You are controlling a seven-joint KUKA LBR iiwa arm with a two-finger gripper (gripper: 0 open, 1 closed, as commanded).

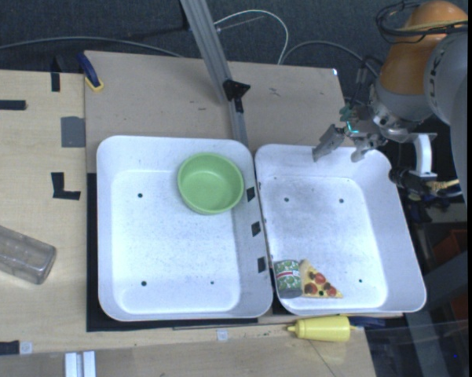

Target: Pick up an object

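A green bowl (210,183) sits upright in the left bin (126,234), near its far right corner. A small green packet (287,278) and a pizza-slice toy (317,282) lie side by side at the near left of the right bin (377,226). My gripper (342,148) hangs over the far rim of the right bin, well away from those objects. Its two grey fingers (324,146) are spread apart with nothing between them.
A yellow bottle (323,328) lies on the bench just in front of the right bin. A clear plastic container (16,251) rests on the bench at the far left. A grey metal pole (212,45) slants in from the top.
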